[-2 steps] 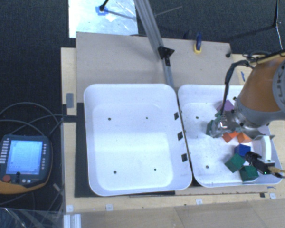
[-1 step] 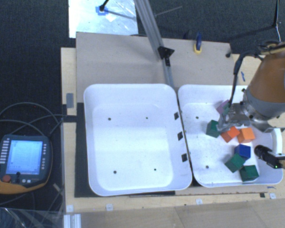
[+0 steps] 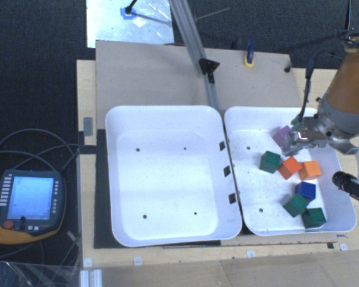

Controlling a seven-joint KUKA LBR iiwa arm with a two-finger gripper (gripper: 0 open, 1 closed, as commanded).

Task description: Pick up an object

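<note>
Clearly the right bin (image 3: 245, 220) carries all the candidates: small coloured blocks gathered toward its right edge, with a purple block (image 3: 281, 136) lying nearest the bin's back edge. The gripper (image 3: 299, 137) sits just beside that purple block, perhaps touching it, but the view is too coarse here and I cannot tell how the tool is set or whether anything is caught in it. The blocks look stiff, light and flat-sided, probably wood or hard foam, so none should crush or sag. Two opposite flat faces give the surest hold. The orange blocks (image 3: 290, 167) and the green block (image 3: 270, 161) lie close together, leaving little room between them; the purple one stands freer.
</note>
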